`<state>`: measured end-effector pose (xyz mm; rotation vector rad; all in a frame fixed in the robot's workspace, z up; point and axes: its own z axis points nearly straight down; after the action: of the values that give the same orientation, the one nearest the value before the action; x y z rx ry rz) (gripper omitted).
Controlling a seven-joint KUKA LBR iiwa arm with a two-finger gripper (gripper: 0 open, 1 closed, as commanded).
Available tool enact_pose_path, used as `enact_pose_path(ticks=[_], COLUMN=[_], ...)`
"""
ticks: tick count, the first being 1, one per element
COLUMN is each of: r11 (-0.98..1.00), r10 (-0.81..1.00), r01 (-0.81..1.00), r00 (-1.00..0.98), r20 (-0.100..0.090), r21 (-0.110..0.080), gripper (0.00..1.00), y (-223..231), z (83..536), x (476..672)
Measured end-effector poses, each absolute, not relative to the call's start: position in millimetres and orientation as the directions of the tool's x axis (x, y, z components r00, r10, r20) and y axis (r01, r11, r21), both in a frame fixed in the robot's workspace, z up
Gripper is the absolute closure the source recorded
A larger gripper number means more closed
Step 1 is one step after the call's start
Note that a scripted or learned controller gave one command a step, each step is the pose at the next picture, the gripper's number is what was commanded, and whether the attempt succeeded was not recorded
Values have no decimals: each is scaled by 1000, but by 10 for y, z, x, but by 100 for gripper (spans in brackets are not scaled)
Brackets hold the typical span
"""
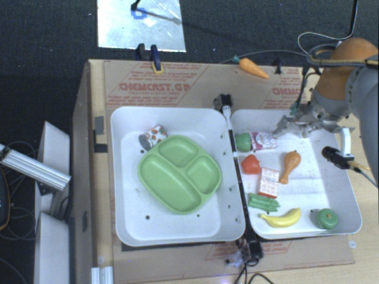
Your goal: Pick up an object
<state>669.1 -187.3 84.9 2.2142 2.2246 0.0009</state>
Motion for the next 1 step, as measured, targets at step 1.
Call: enact_pose_path(ticks=[1], r11=[3], r10=[1000], r01=[1000], r00=[-3], r20=[3], r21=[1], gripper=[0], y=[-2049], z=[858], x=[6695])
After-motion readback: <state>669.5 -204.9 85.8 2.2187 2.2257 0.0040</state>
